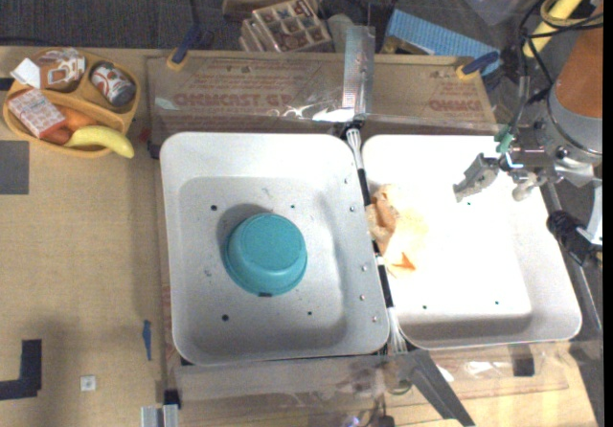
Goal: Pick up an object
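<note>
Teal bowl [266, 253] is sitting untouched left of the pale object [385, 214]; gripper [490, 176] is hovering well right, seemingly open and empty, nothing picked yet.

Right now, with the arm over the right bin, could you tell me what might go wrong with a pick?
1. The gripper hangs well right of the tan and orange items, which hug the right bin's left wall, so a descent may clip it.
2. The teal bowl in the left bin looks wide and may slip.
</note>
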### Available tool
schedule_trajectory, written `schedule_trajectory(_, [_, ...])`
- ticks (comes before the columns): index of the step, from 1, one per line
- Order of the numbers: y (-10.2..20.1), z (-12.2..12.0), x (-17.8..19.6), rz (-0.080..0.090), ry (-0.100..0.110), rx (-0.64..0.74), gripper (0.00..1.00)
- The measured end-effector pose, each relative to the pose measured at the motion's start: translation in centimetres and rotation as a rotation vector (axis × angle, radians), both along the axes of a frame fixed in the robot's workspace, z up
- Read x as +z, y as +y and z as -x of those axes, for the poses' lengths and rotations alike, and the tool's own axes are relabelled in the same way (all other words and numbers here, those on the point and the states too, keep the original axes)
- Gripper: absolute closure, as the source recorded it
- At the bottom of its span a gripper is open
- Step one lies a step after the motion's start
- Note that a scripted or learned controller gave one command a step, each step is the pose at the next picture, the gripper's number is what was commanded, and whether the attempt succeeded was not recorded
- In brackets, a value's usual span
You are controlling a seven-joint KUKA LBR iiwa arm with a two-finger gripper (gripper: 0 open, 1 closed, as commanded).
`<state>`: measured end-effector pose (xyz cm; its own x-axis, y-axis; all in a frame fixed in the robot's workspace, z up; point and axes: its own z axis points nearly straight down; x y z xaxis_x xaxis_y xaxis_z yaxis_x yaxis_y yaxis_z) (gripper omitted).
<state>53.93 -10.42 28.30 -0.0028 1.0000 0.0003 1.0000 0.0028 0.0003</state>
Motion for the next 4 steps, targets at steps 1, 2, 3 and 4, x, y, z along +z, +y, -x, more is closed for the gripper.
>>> schedule_trajectory(1, [6.9,-3.7,-7.9,0.000,0.000,-0.043,0.00])
schedule_trajectory(2, [0.0,-5.7,-19.0,0.000,-0.004,0.006,0.00])
schedule_trajectory(3, [-1.1,-5.6,-13.7,0.001,-0.004,0.086,0.00])
schedule_trajectory(4, [0.5,-4.3,-19.1,0.001,-0.008,0.189,0.00])
